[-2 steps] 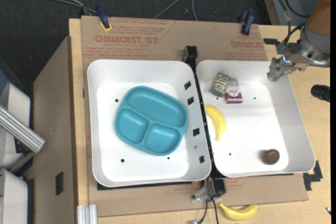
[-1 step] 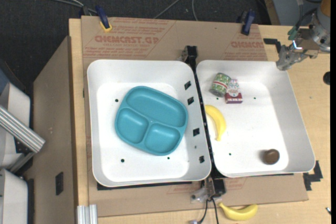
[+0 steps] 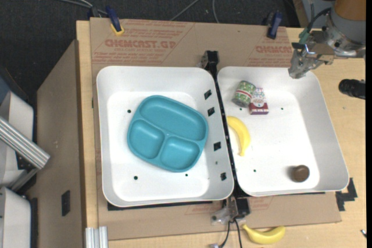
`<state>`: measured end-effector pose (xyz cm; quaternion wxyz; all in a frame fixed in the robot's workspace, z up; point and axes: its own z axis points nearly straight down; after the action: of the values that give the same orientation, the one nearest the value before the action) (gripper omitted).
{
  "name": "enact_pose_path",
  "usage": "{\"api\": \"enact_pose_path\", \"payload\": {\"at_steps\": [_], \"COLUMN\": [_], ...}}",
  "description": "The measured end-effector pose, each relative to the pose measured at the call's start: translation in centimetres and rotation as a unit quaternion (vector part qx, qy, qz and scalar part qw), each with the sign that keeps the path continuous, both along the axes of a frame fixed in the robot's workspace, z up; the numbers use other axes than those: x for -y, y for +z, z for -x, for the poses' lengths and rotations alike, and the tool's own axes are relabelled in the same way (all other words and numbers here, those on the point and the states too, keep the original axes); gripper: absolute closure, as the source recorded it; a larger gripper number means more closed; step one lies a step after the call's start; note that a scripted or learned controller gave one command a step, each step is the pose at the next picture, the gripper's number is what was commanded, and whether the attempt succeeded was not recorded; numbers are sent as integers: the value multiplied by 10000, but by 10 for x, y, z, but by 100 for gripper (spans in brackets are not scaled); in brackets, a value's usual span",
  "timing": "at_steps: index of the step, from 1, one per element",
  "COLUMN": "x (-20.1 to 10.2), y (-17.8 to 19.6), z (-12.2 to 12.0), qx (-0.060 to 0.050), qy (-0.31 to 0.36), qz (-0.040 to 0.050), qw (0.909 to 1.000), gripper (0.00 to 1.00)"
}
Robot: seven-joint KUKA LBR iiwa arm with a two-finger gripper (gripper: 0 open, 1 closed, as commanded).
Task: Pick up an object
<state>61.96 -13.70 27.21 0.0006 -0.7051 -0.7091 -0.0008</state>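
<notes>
The jaws [image 3: 297, 68] hover over the right bin's [image 3: 325, 142] far corner, their gap impossible to judge; banana [image 3: 239, 134] lies at its left wall

Even bright overhead light, white bins [image 3: 110, 96] slightly glaring, soft shadows, mild blur, dark surround

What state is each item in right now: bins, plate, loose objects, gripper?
teal plate: flat, right side up, in left bin
banana: lying by right bin's left wall
wrapped packet: lying, right bin
brown round object: resting, right bin
second banana: on bench, outside bins
gripper: over right bin's far corner, holding nothing
</notes>
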Motion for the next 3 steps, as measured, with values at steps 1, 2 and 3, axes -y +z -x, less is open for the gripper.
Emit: {"api": "enact_pose_path", "payload": {"at_steps": [1, 2, 3], "x": [-51, -108, -166], "y": [-17, -11, -10], "z": [2, 1, 5], "qx": [-14, -5, -9], "qy": [-1, 4, 4], "qz": [-1, -2, 0], "qw": [10000, 10000, 10000], "gripper": [100, 100, 100]}}
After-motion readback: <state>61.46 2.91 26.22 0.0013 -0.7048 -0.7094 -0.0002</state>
